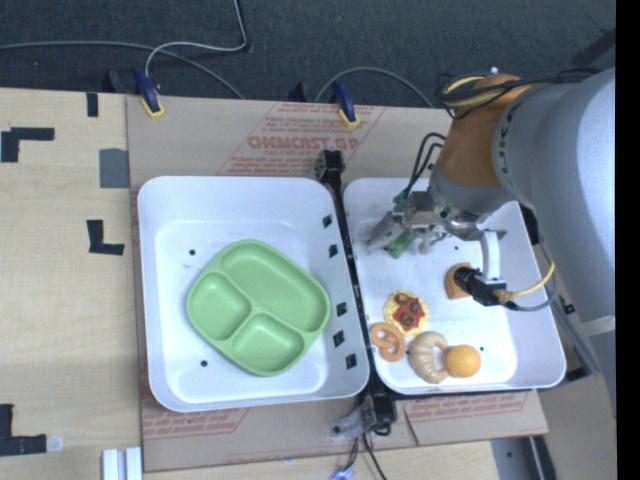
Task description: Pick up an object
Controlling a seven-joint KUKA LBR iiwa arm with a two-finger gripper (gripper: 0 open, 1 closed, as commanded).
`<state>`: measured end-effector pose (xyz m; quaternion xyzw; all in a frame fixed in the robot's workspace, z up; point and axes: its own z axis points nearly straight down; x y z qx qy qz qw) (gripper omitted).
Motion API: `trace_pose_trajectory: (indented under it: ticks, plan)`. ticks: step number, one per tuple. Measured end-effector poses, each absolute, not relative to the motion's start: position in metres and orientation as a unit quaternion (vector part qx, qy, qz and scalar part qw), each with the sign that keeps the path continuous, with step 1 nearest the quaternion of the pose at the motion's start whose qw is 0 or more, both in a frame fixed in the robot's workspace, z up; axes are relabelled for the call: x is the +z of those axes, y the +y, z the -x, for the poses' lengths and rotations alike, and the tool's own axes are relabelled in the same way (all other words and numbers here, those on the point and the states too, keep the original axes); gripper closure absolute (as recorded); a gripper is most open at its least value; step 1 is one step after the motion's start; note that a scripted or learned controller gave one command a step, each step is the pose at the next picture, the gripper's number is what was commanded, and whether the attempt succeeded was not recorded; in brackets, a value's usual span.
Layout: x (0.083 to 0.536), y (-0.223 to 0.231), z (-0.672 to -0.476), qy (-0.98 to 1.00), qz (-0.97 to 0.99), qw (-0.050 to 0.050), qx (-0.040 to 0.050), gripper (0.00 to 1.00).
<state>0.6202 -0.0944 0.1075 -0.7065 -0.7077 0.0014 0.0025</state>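
Camera view shows the grey arm with its orange band [480, 138] reaching in from the right over the right-hand shallow white bin [535, 363], with the two-finger gripper [400, 233] low in that bin's upper left part, close to the divider between the bins. A small green object [400, 245] lies right at the gripper's tip; whether it sits between the fingers cannot be told, and how wide the fingers stand cannot be told either. Lower in the same bin, well apart from the gripper, lie the other toy foods: a small yellow piece with red topping [407, 311], an orange-brown pretzel-shaped ring [387, 341] just below and left of it, a beige curved pastry [428, 356] at the bottom, and a round orange ball [463, 361] touching the pastry's right side. A small orange-brown item [458, 282] lies to the right of these, partly hidden behind a white part of the arm's wrist and a yellow cable. The left-hand white bin [165, 213] holds a light green plastic plate with three compartments [258, 307], lying flat and turned at an angle.
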Motion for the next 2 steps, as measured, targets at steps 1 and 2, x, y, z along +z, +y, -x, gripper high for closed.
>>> trace_pose_trajectory:
  ticks: [1, 2]
  plan:
    - [0.0856, -0.1095, -0.6614, -0.708, 0.706, -0.001, -0.0003, 0.00]
    - [0.0947, -0.1090, -0.6607, -0.708, 0.706, 0.000, 0.0009, 1.00]
